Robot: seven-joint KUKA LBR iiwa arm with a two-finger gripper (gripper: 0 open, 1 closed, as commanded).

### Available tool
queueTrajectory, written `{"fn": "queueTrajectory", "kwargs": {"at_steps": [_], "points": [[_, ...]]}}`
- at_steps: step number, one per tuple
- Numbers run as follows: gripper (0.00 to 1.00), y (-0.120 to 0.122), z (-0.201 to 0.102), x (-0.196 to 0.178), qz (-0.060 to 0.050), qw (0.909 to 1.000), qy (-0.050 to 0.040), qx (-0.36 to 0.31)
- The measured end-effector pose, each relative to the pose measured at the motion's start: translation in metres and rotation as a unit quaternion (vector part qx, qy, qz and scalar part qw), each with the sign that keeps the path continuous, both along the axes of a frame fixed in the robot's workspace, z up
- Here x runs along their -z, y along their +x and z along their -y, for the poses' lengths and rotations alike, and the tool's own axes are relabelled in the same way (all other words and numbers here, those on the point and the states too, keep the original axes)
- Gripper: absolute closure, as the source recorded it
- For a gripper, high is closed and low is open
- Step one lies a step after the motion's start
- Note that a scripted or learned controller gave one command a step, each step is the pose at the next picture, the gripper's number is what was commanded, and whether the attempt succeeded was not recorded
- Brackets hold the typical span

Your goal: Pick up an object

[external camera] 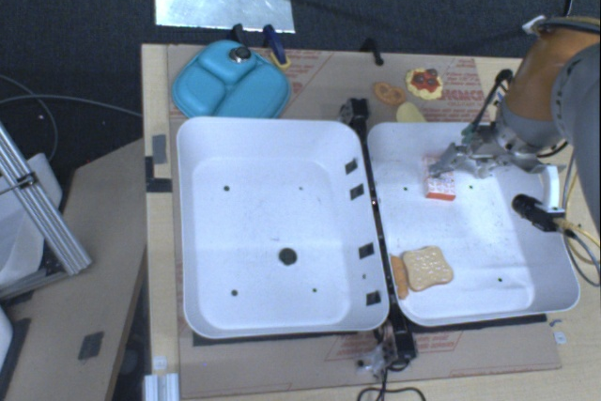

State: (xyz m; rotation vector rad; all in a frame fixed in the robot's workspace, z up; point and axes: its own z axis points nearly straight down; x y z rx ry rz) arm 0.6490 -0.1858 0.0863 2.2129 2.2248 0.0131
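One small red-and-white packet (440,187) just below the gripper (447,160), finger state impossible to tell: best centred squarely before descending.

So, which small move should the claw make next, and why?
Probably lower the claw a little onto the red and white packet in the right bin. It seems to hang just above the packet's upper edge, with nothing seen between its fingers.

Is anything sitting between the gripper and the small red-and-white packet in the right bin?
Nothing visible. The gripper hangs right at the small red-and-white packet, beside its upper edge, with bare bin floor around it. The toast-shaped piece lies well off, near the right white bin's front.
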Motion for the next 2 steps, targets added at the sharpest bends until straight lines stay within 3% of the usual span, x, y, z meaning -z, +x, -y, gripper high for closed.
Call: {"fn": "queueTrajectory", "kwargs": {"at_steps": [1, 2], "points": [[0.00, 0.023, 0.021, -0.015, 0.001, 1.0000, -0.0029, -0.001], [0.00, -0.025, 0.021, -0.006, 0.007, 1.0000, -0.0033, 0.003]]}}
